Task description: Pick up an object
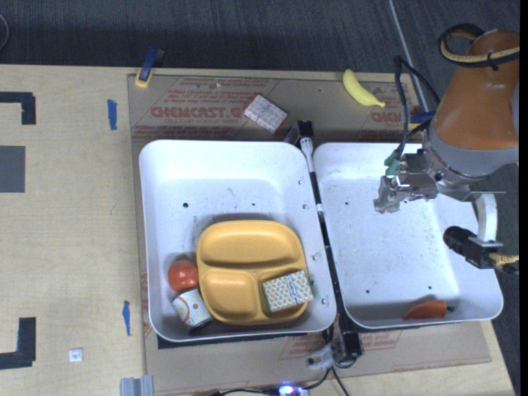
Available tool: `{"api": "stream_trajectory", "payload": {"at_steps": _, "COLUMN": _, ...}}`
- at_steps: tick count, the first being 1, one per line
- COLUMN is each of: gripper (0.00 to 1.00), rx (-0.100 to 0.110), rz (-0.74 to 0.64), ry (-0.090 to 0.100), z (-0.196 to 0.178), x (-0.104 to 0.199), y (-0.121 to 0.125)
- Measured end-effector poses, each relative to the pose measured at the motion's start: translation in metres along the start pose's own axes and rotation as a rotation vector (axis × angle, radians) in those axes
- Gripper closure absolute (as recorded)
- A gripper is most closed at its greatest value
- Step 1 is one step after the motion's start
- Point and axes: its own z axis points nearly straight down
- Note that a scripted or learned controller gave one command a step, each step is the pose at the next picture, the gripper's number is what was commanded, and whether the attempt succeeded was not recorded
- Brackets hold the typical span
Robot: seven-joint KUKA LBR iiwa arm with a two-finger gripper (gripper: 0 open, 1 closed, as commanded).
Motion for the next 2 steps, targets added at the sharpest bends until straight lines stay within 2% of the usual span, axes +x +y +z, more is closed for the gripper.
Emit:
{"api": "stream_trajectory", "payload": {"at_steps": 1, "gripper": 1.0, "rx": 0.0, "rz": -0.001, "ry": 0.001, "z": -0.007, "x": 0.023, "y": -0.058}}
{"api": "stream_trajectory", "payload": {"at_steps": 2, "gripper": 1.0, "rx": -0.004, "rz": -0.001, "ry": 0.0, "z": -0.017, "x": 0.023, "y": -0.056}}
